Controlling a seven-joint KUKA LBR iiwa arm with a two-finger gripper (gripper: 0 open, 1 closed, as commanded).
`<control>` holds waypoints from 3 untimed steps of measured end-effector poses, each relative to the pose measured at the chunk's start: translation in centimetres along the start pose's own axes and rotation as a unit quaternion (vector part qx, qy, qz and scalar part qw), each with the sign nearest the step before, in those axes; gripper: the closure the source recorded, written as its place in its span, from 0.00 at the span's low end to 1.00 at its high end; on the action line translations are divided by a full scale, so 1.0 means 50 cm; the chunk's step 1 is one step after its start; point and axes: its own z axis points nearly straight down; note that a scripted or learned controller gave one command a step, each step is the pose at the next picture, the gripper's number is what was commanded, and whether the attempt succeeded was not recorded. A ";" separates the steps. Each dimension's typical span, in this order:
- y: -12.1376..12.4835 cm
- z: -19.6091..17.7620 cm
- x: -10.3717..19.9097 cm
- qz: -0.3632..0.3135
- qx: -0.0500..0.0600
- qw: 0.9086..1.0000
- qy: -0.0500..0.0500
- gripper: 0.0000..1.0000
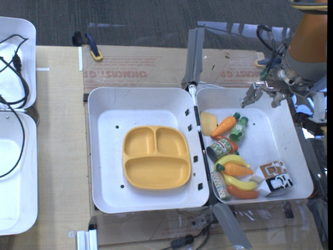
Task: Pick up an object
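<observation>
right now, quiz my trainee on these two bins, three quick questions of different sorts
1. True or false: the yellow divided plate lies in the left bin.
2. Which lies nearest the claw? A) banana B) carrot C) black and white box
3. Fill in: the toy food is piled along the right bin's ____ side.

Key: 1 true; 2 B; 3 left.
</observation>
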 end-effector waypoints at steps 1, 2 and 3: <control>-0.049 0.246 0.023 0.086 0.001 0.996 0.000 0.00; -0.069 0.163 0.009 0.166 0.000 0.986 0.000 0.00; 0.014 0.292 0.040 0.109 0.000 0.994 0.000 0.00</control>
